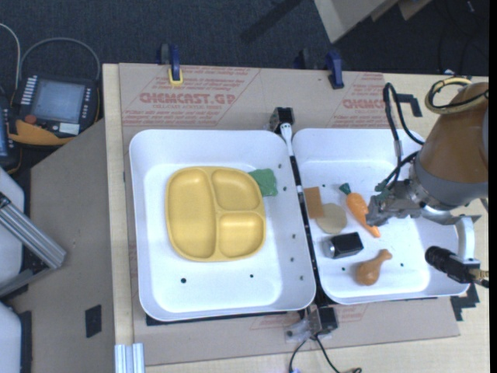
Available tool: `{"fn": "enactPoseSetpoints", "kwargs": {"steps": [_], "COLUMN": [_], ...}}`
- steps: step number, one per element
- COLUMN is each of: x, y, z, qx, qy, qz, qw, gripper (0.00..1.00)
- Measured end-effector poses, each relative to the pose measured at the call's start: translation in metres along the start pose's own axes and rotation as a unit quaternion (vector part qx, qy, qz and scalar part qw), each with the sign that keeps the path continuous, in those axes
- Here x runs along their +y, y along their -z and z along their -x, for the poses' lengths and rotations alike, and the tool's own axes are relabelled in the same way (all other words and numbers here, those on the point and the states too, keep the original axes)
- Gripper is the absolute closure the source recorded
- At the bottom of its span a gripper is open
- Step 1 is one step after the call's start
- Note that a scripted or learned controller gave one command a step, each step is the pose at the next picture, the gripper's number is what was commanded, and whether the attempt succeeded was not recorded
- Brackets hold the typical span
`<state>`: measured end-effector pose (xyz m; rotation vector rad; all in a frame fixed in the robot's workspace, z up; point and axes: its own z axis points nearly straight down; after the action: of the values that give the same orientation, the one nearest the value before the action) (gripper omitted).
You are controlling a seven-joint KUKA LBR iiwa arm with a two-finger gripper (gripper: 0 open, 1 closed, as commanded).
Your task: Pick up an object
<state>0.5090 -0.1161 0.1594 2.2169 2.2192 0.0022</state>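
Yellow tray (216, 213), one carrot (356, 205), one drumstick (372, 267)

The arm (458, 150) comes in over the bench's right edge, its orange band broad and close to the camera, with the grey wrist segment just beneath it. Black cables loop along its upper left side. The wrist angles down and leftward, and the tool (382, 210) sits low over the right half of the bench, pointing toward the bench's middle.
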Motion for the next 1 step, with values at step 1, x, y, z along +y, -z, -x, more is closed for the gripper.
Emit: {"fn": "enactPoseSetpoints", "kwargs": {"steps": [1], "x": [0.006], "y": [0.06], "z": [-0.0052], "qx": [0.0], "qy": [0.001], "qz": [0.001], "qw": [1.0], "gripper": [1.0]}}
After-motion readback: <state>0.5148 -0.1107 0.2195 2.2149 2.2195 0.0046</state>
